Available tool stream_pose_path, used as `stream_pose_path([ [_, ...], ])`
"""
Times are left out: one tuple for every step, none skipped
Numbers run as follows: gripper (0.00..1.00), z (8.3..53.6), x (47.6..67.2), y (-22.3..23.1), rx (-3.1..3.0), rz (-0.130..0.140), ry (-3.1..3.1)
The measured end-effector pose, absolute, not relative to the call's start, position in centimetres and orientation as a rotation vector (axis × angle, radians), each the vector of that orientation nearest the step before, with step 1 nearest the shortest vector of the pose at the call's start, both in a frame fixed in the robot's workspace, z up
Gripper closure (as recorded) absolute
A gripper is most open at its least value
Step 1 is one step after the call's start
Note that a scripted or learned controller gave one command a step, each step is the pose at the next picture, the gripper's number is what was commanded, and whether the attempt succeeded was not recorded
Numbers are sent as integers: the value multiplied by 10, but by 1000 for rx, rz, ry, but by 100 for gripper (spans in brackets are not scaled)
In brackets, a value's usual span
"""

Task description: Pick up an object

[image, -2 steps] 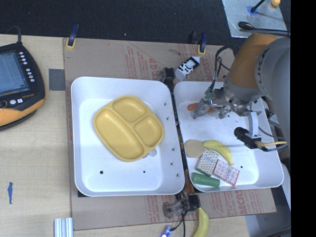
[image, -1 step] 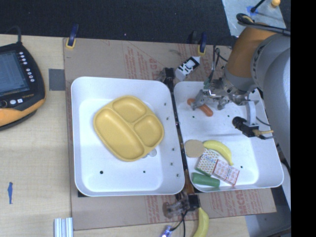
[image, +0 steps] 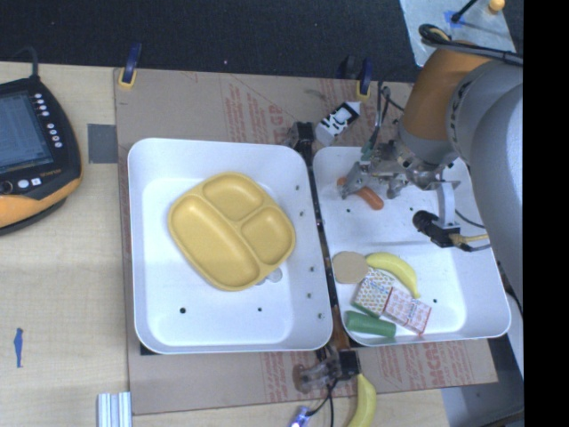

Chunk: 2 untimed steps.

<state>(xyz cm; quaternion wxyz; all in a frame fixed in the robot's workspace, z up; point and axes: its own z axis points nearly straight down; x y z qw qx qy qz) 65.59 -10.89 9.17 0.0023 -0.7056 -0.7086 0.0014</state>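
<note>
Bench (image: 71, 265) of pale wood, carrying two shallow white bins on a cardboard sheet. Left bin (image: 151, 318) holding a yellow divided plate (image: 233, 229), lying flat, well apart from everything else. Right bin (image: 484, 314) crowded at its near end: yellow banana (image: 394, 269), tan round disc (image: 348, 266) just beside it, two patterned packets (image: 391, 301) touching each other, green piece (image: 370, 326) at the near wall.

Grey arm (image: 484, 114) with orange band, reaching in over the far end of the right bin. Hand (image: 366, 183) low over the bin floor, just beside a small orange-red piece (image: 368, 197), carrot-like, lying flat. Fingers too tangled with cables and shadow to read; cannot tell whether open or closed. Nothing visibly between them.

Judged from this: approach made, grasp not confirmed, object not lifted. Orange-red piece the likely target, being nearest. Left to do: closing on it and raising it clear of the bin. Small, low-lying shape likely to slip.
</note>
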Motion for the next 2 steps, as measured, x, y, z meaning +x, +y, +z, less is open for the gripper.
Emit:
stream_pose_path([
  [0, 92, 656, -122, -2218, 2, -2223],
  [0, 92, 656, -109, -2215, 4, -2222],
])
